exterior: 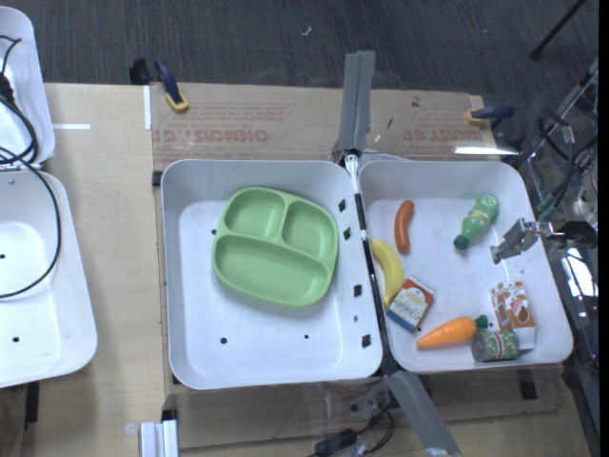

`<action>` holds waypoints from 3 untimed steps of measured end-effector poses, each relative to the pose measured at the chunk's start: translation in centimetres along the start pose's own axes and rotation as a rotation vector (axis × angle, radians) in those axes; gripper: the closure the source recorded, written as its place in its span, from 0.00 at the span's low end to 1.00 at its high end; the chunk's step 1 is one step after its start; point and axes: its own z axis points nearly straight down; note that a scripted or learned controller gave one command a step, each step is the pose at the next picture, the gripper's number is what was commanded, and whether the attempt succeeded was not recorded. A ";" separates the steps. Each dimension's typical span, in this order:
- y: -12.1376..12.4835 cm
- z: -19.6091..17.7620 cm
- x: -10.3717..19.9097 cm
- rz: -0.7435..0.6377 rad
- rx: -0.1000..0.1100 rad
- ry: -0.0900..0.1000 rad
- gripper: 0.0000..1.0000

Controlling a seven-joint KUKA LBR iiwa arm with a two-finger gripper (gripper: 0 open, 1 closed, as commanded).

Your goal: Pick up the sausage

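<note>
— Lying nearest: a can (495,345) and carrot (445,331) in the right bin (547,255).
— The sausage (404,226)?
— Resting at that bin's upper left (untouched); the gripper (512,243) is hovering with fingers apart, well right of it.

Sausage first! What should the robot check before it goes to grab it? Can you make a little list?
1. Sausage in plain sight in the right bin: ok.
2. Nothing lying on top of the sausage: ok.
3. Room around it: ok. The banana is just below and to the left, apart from it; the green bottle sits off to the right.
4. Gripper over the sausage: not ok. It is at the bin's right side, past the bottle.
5. Gripper carrying nothing already: cannot tell, it is too small and blurred.
6. Sausage lying flat: ok, it lies roughly up-and-down in the camera view.
</note>
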 end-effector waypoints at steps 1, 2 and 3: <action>10.8 7.5 7.5 -0.075 0.001 0.000 0.00; 13.8 17.3 6.9 -0.068 -0.002 0.000 0.00; 11.3 7.3 11.8 0.078 -0.001 -0.001 0.00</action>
